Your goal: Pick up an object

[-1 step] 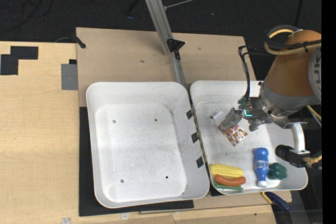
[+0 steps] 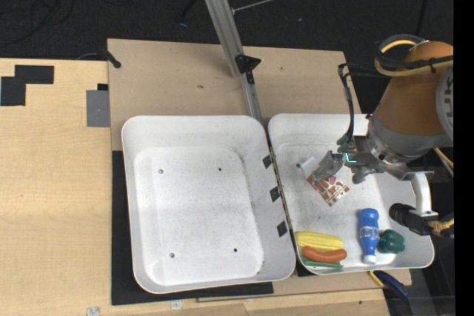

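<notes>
Red-patterned packet (image 2: 331,189) hangs slantwise, long axis lower-right, clamped in the gripper (image 2: 326,168).

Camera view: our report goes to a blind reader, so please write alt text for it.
A grey and orange robot arm reaches its gripper down to a small patterned packet in the right bin. A toy corn cob, blue bottle and green object lie nearby.

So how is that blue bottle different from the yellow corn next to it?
The blue bottle is blue with a white end, while the corn is yellow. The bottle lies pointing up and down the picture; the corn lies across it, beside an orange-red toy. Both lie flat near the right bin's front edge.
</notes>
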Motion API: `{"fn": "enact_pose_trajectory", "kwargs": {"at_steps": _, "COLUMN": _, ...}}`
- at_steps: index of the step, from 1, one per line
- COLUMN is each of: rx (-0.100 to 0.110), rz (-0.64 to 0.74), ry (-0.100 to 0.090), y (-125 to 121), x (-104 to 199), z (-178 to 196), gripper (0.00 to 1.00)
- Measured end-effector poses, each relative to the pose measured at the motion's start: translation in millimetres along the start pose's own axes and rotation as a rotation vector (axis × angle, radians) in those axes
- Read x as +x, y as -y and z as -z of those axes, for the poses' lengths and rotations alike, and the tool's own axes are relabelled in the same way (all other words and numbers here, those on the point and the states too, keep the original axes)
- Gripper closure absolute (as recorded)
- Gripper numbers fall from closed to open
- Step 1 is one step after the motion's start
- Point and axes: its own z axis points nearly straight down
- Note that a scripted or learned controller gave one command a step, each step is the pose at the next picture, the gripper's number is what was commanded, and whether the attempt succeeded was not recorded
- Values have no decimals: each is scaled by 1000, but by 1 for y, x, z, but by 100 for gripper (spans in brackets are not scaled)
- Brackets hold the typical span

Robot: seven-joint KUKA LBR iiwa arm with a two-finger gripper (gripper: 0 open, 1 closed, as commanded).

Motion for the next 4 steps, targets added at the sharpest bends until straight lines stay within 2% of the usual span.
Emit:
{"fn": "enact_pose_trajectory", "kwargs": {"at_steps": 1, "rx": 5, "rz": 1, "ry": 0, "y": 1, "x": 6, "z": -45, "gripper": 0}}
{"fn": "enact_pose_trajectory", "kwargs": {"at_steps": 2, "rx": -18, "rz": 0, "ry": 7, "y": -1, "x": 3, "z": -84, "gripper": 0}}
{"fn": "enact_pose_trajectory", "kwargs": {"at_steps": 3, "rx": -27, "rz": -2, "ry": 9, "y": -5, "x": 2, "z": -88, "gripper": 0}}
{"fn": "enact_pose_trajectory", "kwargs": {"at_steps": 4, "rx": -33, "rz": -10, "ry": 11, "y": -7, "x": -1, "z": -77, "gripper": 100}}
